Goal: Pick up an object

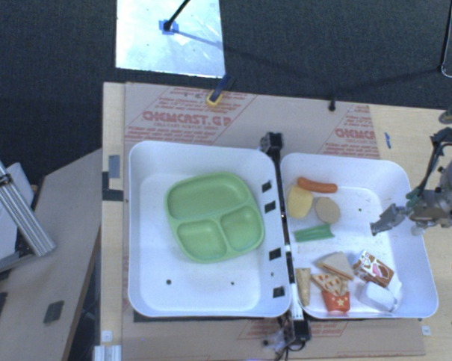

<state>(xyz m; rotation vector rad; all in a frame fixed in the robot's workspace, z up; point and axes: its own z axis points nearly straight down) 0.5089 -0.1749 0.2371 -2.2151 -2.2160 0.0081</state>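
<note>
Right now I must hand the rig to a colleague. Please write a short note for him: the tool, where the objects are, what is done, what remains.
Tool: over the right side of the right bin, above its floor, nothing between its fingers; open or shut cannot be told.
Objects: all in the right bin: sausage, yellow piece, brown round piece, green stick, sandwich, fries box, snack packet, white block.
Left bin: green divided plate.
Done: nothing picked.
Left: pick up one object.

We see a robotics lab: a bench [236,109] bearing two white bins [145,232], toy food [334,282], cables, and dark carpet [52,49].
</note>
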